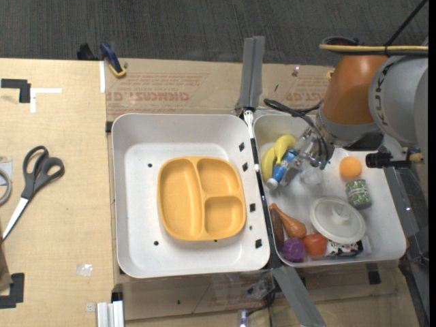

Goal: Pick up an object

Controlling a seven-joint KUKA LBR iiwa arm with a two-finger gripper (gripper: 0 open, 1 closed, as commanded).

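My gripper (pixel 304 161) hangs low in the upper left part of the right bin (pixel 388 203), below the orange band of the arm (pixel 351 90). Just left of it lies a small blue and white bottle (pixel 281 168), tilted, its upper end right at the gripper's tip. A yellow banana (pixel 274 152) curves along the bin's left wall beside the bottle. Whether the gripper touches the bottle is unclear from this angle.
The right bin also holds an orange ball (pixel 350 167), a green can (pixel 358 193), a white lidded bowl (pixel 336 219), a tomato (pixel 315 243), a purple fruit (pixel 293 250) and a brown drumstick (pixel 287 222). In the left bin (pixel 133 182) lies an orange divided plate (pixel 201 197). Scissors (pixel 33 176) rest on the bench.
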